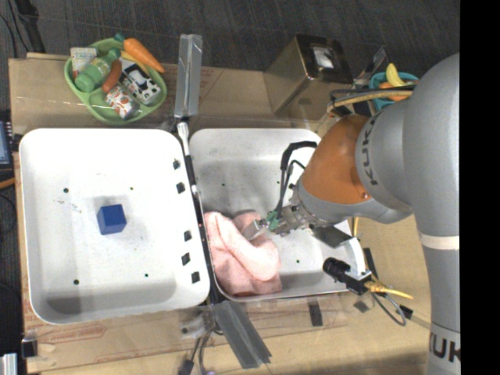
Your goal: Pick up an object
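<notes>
A brown bench (234,84) stands on a dark grey floor (258,6). Two flat white bins sit side by side on the bench. A grey bar (187,76) sticks up at the back, where the bins meet.

The left bin (47,178) has one small blue cube (112,218) in it. The cube sits near the middle, a bit to the left.

The right bin (234,151) has a soft pink cloth (238,255) in it. The cloth is bunched up in the front left corner, right against the wall between the bins.

Behind the left bin there is a green bowl (82,92) on the bench. It is full of toy food, like an orange carrot (141,52), and small boxes. A brown box (301,73) stands behind the right bin.

The big grey arm (426,139) with its orange band (336,166) comes in from the right and bends down into the right bin. Its gripper (266,225) is down low at the top right edge of the pink cloth and seems to touch it. I cannot tell if the gripper is squeezing the cloth or not.
</notes>
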`<move>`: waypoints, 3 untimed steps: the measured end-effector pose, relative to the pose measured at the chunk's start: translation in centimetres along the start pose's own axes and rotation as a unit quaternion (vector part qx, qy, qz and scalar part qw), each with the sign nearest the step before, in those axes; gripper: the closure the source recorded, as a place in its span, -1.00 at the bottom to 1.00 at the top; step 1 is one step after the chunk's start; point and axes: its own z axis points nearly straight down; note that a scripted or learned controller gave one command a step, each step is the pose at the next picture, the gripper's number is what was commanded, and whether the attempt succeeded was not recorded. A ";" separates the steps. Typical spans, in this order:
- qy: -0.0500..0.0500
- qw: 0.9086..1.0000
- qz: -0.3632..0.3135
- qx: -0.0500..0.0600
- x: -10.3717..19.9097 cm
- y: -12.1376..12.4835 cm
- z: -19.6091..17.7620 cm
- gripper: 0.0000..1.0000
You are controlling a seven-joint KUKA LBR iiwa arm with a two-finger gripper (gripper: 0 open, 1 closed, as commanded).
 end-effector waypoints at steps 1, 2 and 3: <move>0.000 1.000 -0.002 0.001 0.0 0.1 -0.9 1.00; 0.000 1.000 -0.002 0.001 0.0 0.1 -0.9 -1.00; -0.002 1.000 0.019 -0.002 3.0 3.8 1.0 -1.00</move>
